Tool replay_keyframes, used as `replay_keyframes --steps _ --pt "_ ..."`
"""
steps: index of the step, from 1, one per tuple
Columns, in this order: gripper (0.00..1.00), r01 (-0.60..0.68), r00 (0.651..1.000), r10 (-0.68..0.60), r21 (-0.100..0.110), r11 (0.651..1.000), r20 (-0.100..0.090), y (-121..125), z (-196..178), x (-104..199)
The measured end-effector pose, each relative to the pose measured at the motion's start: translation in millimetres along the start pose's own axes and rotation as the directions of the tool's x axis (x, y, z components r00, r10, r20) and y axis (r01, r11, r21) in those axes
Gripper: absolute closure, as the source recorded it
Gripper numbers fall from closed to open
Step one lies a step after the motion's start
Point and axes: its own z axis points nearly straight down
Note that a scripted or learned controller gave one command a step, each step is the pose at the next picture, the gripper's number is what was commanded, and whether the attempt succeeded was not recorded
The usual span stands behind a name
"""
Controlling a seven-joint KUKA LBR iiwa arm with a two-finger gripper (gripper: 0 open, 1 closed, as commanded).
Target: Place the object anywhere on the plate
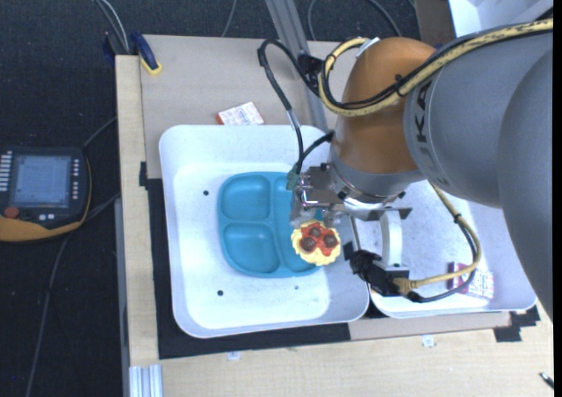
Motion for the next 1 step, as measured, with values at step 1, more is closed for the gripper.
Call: replay_keyframes --steps 1 --pt "0.00 0.000 1.000 0.000 0.000 1.000 0.000 -0.1 0.0 0.0"
